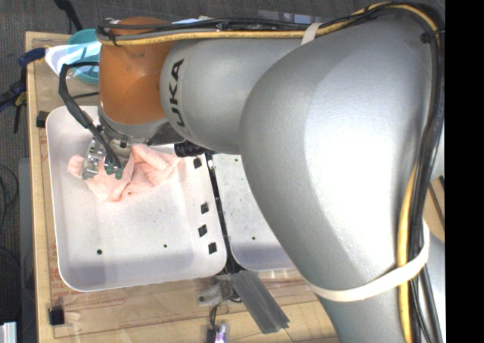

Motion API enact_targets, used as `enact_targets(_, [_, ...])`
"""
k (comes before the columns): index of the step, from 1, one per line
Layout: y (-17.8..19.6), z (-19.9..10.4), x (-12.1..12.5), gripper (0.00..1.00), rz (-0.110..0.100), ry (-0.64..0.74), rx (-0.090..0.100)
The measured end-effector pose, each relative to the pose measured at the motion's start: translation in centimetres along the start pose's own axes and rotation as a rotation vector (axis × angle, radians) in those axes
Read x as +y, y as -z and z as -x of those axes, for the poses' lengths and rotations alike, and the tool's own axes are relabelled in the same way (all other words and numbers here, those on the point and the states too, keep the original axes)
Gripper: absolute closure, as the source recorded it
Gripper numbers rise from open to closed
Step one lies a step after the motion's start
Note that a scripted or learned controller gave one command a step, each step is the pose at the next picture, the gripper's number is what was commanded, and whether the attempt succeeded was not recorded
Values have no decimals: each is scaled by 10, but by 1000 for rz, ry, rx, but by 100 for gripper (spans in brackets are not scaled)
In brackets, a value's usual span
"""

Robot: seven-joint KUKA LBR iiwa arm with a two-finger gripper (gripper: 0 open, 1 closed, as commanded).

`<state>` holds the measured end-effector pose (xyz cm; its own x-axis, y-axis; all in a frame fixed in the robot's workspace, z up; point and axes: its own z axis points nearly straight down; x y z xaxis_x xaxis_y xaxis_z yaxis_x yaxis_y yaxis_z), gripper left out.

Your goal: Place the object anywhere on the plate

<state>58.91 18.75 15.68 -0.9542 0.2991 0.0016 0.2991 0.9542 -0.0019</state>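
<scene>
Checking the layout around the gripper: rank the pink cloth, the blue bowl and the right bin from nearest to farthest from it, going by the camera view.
From the gripper:
1. Pink cloth, in the left bin, right at the gripper.
2. Blue bowl, beyond the left bin's far edge, at the bench's top left corner.
3. Right bin, across the divider, partly under the arm.

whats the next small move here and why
Probably a short lift straight up, to test the grasp. The gripper sits low on the pink cloth in the left bin, and no plate is apparent from this angle.
</scene>
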Motion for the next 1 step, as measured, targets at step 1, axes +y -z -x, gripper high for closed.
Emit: enact_targets(1, [35, 26, -88, 100, 1, 167, -2])
